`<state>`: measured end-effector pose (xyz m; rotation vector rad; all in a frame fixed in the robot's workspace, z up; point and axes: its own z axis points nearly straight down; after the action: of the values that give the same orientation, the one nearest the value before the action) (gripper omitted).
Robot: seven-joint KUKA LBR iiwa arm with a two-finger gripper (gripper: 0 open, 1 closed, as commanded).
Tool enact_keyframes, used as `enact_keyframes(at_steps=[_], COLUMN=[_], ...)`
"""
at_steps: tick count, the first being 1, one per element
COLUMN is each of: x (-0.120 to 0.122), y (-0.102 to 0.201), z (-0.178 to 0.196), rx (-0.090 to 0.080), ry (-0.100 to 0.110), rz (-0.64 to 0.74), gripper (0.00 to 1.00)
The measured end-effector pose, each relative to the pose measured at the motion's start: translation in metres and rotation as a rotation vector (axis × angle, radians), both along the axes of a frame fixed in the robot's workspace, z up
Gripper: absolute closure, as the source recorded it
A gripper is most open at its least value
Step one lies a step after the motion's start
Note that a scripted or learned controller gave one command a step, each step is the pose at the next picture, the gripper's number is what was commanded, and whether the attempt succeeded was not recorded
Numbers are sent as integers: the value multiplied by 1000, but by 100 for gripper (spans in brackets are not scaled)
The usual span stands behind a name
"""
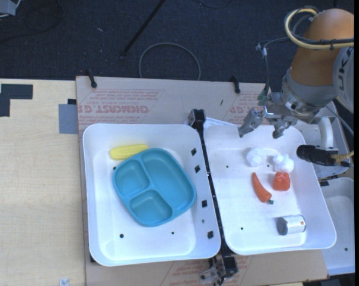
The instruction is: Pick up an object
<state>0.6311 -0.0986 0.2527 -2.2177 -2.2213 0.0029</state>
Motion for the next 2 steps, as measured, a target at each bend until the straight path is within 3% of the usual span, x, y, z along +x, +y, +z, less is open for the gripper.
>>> enact_keyframes(at_steps=[2], x=[-5], y=[9], z=[-103], rx=[0], ry=[4], rz=[-1], gripper=[0])
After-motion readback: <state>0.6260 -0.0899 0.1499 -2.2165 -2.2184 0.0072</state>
